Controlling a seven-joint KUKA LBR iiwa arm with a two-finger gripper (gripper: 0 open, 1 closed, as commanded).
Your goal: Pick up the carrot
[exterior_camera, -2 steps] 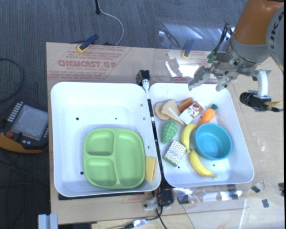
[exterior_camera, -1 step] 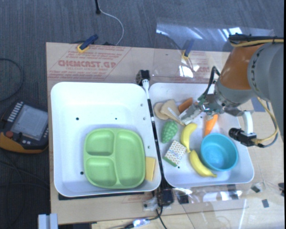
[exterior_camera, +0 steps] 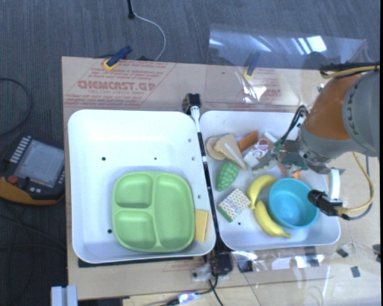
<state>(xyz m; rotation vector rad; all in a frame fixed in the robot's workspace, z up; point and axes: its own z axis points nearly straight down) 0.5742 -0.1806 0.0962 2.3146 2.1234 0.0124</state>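
Note:
The carrot [exterior_camera: 248,140], a short orange piece, lies slanted near the back of the right bin [exterior_camera: 325,238], between a cream cone-shaped toy [exterior_camera: 225,149] and a white-and-red packet [exterior_camera: 261,150]. My gripper [exterior_camera: 285,155] hangs low over the bin just right of the packet, about a hand's width right of the carrot and apart from it. The grey wrist with its orange band [exterior_camera: 332,110] rises behind it. A small orange bit [exterior_camera: 297,166] shows right under the gripper; I cannot make out what it is.
In the right bin a blue bowl [exterior_camera: 293,203] sits beside a banana [exterior_camera: 265,204], a green bumpy toy [exterior_camera: 226,175] and a patterned square [exterior_camera: 235,203]. The left bin [exterior_camera: 92,139] holds a green divided plate [exterior_camera: 153,210] and a yellow block [exterior_camera: 201,225].

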